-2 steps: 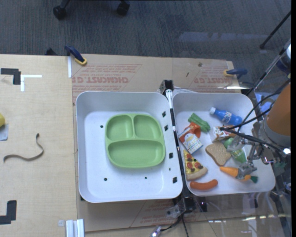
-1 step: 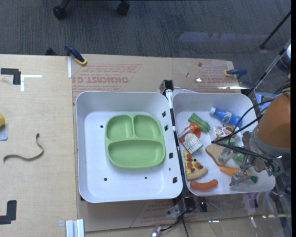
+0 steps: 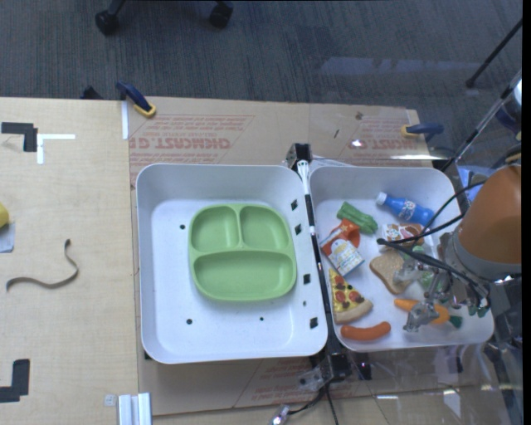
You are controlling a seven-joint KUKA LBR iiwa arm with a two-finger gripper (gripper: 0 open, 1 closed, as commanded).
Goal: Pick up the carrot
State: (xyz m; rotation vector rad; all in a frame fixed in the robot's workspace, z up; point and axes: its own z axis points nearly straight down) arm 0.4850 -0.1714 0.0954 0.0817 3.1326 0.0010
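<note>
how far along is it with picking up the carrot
Done: the arm has reached into the right bin, and its end effector sits low over the carrot near the bin's front right corner. In hand: the approach or grasp; whether the carrot is gripped can't be told. Left: the lift, since the carrot lies on the bin floor beside the bread slice.

Grey arm [image 3: 473,249], orange band [image 3: 498,212], black cables, metal gripper [image 3: 425,314].

Grey carpet floor [image 3: 332,41] – chair castors [image 3: 108,18] at top – wooden benchtop [image 3: 66,332].
</note>
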